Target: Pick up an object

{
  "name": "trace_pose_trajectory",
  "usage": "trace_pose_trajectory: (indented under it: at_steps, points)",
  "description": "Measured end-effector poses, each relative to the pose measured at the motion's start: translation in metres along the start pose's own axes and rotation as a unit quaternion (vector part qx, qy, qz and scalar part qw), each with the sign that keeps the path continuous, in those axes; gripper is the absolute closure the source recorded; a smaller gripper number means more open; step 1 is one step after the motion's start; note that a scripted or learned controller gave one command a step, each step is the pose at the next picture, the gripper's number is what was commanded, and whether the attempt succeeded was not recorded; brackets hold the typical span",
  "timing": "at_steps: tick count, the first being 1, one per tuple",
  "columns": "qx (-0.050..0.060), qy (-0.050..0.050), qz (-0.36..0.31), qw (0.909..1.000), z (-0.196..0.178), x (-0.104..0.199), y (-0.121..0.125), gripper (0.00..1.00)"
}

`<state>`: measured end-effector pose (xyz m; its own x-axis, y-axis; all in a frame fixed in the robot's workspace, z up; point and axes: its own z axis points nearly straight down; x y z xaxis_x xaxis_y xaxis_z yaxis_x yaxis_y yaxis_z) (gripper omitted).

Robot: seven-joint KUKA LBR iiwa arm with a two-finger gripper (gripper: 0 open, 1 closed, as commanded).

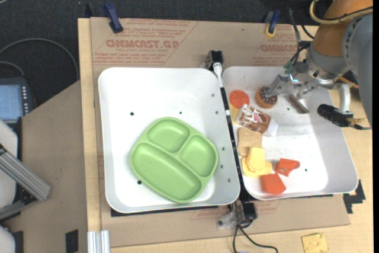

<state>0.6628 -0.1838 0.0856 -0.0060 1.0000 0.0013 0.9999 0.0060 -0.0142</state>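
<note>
Orange pieces point(278, 176): nearest corner of the right bin point(331, 151), at 5 o'clock, two red-orange chunks just beside each other.
Yellow piece point(256, 162): touching a tan slice point(249, 140) above it, along the bin's 9 o'clock wall.
Green tray point(173, 158): three compartments, lying in the left bin point(118, 127) toward 6 o'clock.
Wrapped snack point(254, 119): brown and white, just up from the tan slice.
Orange disc point(238, 98): at the right bin's 10 o'clock.
Brown round piece point(267, 97): just beside the disc, at 11 o'clock.
Gripper point(278, 90): low at 12 o'clock, fingers spread, one tip touching the brown round piece, nothing between them.
</note>
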Motion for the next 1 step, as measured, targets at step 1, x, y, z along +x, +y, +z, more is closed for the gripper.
trace_pose_trajectory:
  at_steps: [1]
  points:
    - [0.001,-0.001,0.000,1.0000,-0.0015,0.0639,0.0023,0.00]
